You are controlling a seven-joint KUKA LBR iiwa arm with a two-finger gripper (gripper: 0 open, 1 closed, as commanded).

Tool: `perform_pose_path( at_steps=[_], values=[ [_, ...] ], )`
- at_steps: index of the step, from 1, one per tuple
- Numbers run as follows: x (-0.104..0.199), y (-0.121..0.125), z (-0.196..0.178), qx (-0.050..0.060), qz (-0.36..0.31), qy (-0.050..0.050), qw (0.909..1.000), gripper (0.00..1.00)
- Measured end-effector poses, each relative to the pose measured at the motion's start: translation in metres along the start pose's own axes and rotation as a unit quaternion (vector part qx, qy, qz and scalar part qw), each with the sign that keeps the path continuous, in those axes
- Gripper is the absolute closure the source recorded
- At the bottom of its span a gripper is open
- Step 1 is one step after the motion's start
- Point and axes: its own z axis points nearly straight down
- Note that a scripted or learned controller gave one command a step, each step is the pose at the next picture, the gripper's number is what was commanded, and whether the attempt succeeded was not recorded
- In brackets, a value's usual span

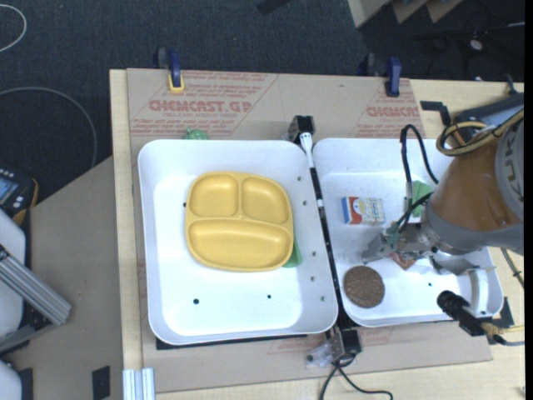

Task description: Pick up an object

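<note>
The right bin [379,161] holds a small white carton [363,210] with blue and red print near its middle. A round brown disc [364,285] lies close to the front wall. My gripper [395,246] reaches down into this bin from the right, between the carton and the disc and just right of both. A small reddish object [405,260] peeks out under the gripper, partly hidden. A green item [420,193] shows behind the arm's cable, near the orange band [470,192].
The left bin [166,257] holds a yellow divided plate [240,221] with a bit of green [291,257] sticking out under its right edge. A black divider strip [319,215] runs between the bins. Blue clamps [174,63] hold the board's back edge.
</note>
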Motion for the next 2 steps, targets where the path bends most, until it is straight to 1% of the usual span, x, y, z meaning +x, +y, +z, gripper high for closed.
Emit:
perform_pose_path(
  at_steps=[1, 2],
  values=[
    [0.0060, -0.0003, 0.0045, -0.005, 0.005, -0.008, 0.9999, 0.00],
    [0.0043, -0.0002, 0.0047, -0.005, 0.004, -0.006, 1.0000, 0.00]
  ],
)
